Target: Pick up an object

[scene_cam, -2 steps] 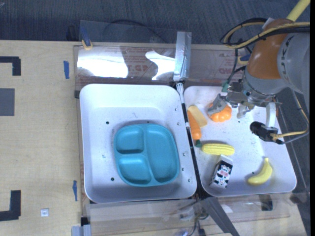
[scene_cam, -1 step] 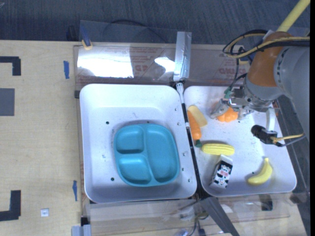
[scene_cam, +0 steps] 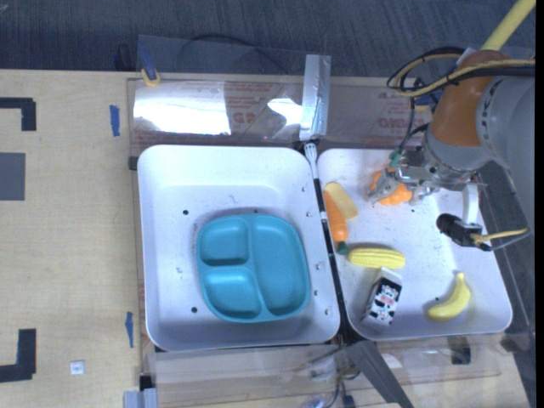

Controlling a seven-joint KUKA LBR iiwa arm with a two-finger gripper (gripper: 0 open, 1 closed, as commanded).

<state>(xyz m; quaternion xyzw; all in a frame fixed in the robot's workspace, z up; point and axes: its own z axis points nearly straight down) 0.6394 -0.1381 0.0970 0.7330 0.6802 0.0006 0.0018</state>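
My gripper (scene_cam: pixel 398 179) hangs low over the back of the right bin (scene_cam: pixel 493 266), right above a small orange toy (scene_cam: pixel 390 195) that pokes out beneath it. Whether the toy is held I cannot tell. Along the bin's left wall lie a pale yellow piece (scene_cam: pixel 339 198) and an orange carrot (scene_cam: pixel 337 224). A yellow corn cob (scene_cam: pixel 376 257) rests mid-bin. Toward the front stands a cow-patterned milk carton (scene_cam: pixel 384 301), with a banana (scene_cam: pixel 450 300) at the front right.
The left bin (scene_cam: pixel 170 185) holds a blue divided plate (scene_cam: pixel 252 266). The grey arm with its orange band (scene_cam: pixel 459 113) and cables comes in over the right bin's back right corner. A black fitting (scene_cam: pixel 455 225) hangs beside the right wall.
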